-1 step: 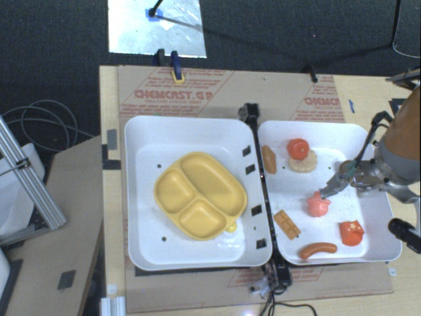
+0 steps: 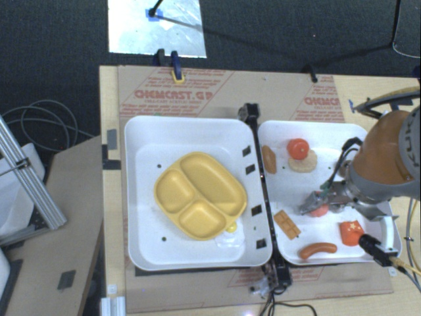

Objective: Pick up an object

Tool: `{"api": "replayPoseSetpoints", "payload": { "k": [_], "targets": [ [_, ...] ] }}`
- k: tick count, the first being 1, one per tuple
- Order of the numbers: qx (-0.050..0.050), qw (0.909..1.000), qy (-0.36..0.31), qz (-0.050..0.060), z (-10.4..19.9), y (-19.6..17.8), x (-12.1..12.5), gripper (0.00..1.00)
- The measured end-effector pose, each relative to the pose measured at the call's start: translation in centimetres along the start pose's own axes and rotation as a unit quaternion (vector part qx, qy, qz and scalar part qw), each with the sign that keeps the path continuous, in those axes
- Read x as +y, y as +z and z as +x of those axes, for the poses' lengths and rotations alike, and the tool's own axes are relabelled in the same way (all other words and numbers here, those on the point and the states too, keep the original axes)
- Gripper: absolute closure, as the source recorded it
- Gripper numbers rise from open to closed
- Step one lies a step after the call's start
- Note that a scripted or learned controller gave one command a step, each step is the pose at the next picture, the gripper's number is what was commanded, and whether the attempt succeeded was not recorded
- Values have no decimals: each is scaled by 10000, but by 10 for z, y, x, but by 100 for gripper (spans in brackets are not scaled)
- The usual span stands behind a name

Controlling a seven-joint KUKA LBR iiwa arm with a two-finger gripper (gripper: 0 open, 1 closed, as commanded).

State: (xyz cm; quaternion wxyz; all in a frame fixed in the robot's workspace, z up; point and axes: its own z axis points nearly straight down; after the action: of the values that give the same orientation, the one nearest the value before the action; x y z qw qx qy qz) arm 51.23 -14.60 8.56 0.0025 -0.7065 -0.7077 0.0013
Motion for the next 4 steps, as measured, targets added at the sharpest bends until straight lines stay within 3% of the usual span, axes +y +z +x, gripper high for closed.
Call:
{"api": "replayPoseSetpoints", "payload": {
  "k": [1, 2, 3, 4],
  "targets": [
    [-7, 10000, -42, -73, 39, 0, 87, 0],
    [-2, 10000, 25, 6, 19, 2, -2, 0],
    [-15, 10000, -2, -63, 21, -11, 5, 100],
    [30, 9999, -93, -77, 179, -103, 1, 100]
  ]
}}
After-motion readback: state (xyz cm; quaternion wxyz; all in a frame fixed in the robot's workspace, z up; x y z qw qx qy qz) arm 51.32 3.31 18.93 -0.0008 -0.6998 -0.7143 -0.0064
